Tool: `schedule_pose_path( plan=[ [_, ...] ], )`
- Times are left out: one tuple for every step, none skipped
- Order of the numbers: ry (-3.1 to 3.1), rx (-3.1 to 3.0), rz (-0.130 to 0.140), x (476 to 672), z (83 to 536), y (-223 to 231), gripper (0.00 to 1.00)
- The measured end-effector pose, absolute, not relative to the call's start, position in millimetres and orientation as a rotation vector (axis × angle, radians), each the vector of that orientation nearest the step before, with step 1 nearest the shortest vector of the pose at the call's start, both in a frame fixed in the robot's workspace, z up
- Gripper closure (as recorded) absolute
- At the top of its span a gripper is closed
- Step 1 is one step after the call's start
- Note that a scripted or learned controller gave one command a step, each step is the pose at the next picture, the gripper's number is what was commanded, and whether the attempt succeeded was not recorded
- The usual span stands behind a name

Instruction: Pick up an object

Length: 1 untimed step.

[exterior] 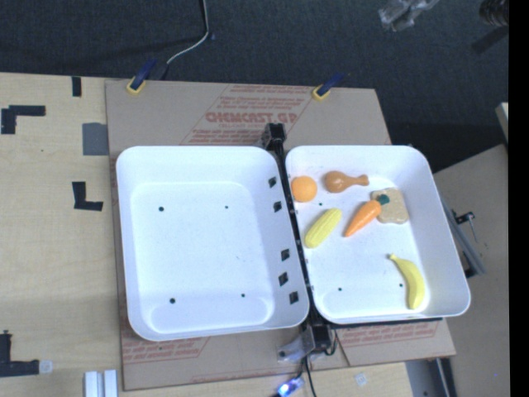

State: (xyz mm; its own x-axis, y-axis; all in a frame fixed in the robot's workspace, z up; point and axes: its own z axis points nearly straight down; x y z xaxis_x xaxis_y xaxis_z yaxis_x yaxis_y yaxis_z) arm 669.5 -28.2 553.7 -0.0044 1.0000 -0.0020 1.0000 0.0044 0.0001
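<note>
Toy foods in my right bin (438,222): orange (303,188) by its left wall, corn (322,227), carrot (362,217), banana (411,281) near its front right corner, gripper (411,2) high above, finger spread I cannot tell.

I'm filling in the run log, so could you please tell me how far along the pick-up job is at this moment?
Nothing looks done yet. The orange, chicken drumstick, carrot, corn cob, banana and a beige piece all lie in the right bin. The gripper is up at the top, away from the bins, with nothing visible between its fingers. Approach, grasp and lift all remain.
</note>
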Motion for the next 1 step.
schedule_pose_path(
  plan=[
    [2.226,2.215,-0.004,670.0,563.2,-27.4,1.0]
  ],
)
